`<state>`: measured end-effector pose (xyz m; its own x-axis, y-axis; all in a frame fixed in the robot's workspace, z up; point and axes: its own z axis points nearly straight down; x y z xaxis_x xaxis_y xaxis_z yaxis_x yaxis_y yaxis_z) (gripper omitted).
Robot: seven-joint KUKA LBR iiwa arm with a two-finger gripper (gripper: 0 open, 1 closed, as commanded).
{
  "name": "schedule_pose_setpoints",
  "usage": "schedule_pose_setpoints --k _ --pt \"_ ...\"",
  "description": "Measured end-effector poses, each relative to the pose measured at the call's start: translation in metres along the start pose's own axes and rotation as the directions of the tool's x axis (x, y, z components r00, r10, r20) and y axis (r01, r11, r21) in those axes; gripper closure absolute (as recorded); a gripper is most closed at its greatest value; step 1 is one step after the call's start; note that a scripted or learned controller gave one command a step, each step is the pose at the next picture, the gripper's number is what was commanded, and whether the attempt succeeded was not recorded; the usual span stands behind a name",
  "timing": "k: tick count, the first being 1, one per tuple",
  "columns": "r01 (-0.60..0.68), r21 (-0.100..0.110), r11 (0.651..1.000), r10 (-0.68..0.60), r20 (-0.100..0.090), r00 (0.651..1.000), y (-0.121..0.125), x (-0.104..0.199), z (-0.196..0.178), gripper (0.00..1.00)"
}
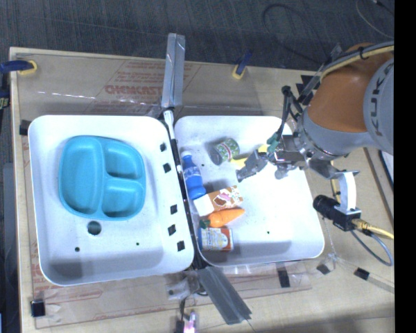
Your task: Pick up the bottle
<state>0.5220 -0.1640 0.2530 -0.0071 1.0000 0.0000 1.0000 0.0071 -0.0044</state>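
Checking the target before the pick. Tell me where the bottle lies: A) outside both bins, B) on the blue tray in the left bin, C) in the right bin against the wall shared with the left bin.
C: the bottle lies along the right bin's left wall.

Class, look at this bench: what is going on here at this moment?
A grey arm with an orange band reaches from the right over the right white bin. Its gripper hangs above bare bin floor, holding nothing. The blue plastic bottle with a white cap lies untouched along that bin's left wall, beside a small carton, an orange carrot and a green can. A blue sectioned plate sits in the left bin.
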Motion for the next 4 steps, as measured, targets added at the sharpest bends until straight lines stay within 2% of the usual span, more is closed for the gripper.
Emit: schedule_pose_setpoints --k 1,2,3,4 --pt "0.183 -0.011 0.983 -0.183 0.002 0.983 0.021 0.037 0.132 0.0" --pt "0.173 -0.008 0.985 -0.173 0.009 0.985 0.068 0.041 0.158 0.0" --pt "0.177 -0.005 0.984 -0.177 0.006 0.984 0.068 0.042 0.149 1.0" --pt "0.176 -0.004 0.984 -0.176 0.001 0.984 0.048 0.017 0.115 1.0"
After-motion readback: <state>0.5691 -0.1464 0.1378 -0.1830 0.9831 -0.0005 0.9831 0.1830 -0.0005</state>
